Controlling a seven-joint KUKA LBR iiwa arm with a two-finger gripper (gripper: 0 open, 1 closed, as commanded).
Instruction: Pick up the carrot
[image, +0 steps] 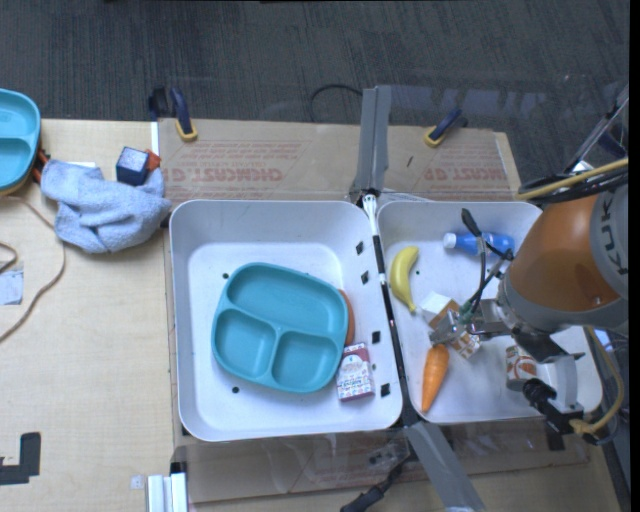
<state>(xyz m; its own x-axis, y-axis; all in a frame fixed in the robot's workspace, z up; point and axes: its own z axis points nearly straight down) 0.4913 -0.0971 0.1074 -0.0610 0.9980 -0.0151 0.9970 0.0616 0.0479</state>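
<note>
An orange carrot (433, 374) lies in the right bin (470, 408), near its front left, pointing toward the front edge. My gripper (452, 331) hovers just above the carrot's thick upper end, reaching in from the right below the orange band of the arm (565, 262). Its tip looks cluttered against a small white item, so its state is unclear. Nothing is visibly lifted.
A yellow banana (403, 277) lies left of the gripper, and a blue and white bottle (478, 242) at the bin's back. A small can (521, 366) sits under the arm. The left bin (190, 330) holds a teal divided plate (282, 327) and a small carton (354, 373).
</note>
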